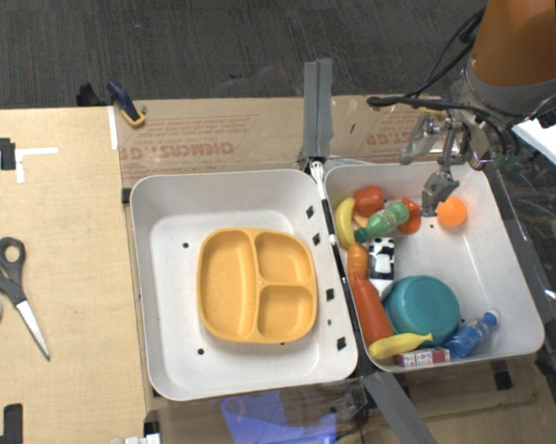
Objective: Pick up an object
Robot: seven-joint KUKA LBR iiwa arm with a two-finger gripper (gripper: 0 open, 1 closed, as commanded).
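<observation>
- Arm (520, 33): reaches in from the right, over the right bin's far corner.
- Two bins: the left bin (159, 271) bears one yellow tray (257, 285); the right bin (517, 286) holds the clutter.
- Gripper (436, 195): hangs just beside the orange ball (452, 212); how far it is open I cannot tell, and I see nothing held in it.
- Likely target, by my guess: the ball, lying apart from the heap, near the bin's far right.
- Counted in the right bin: one teal bowl (422, 307), two bananas (345, 222), one carrot (367, 300), one tomato (370, 199), one blue bottle (468, 336), one ball.
- Risk: the ball is round and could roll off at a touch; the gripper sits left of it, so closing may miss.
- Risk: the heap is tight, so a grasp there may snag neighbours.
</observation>
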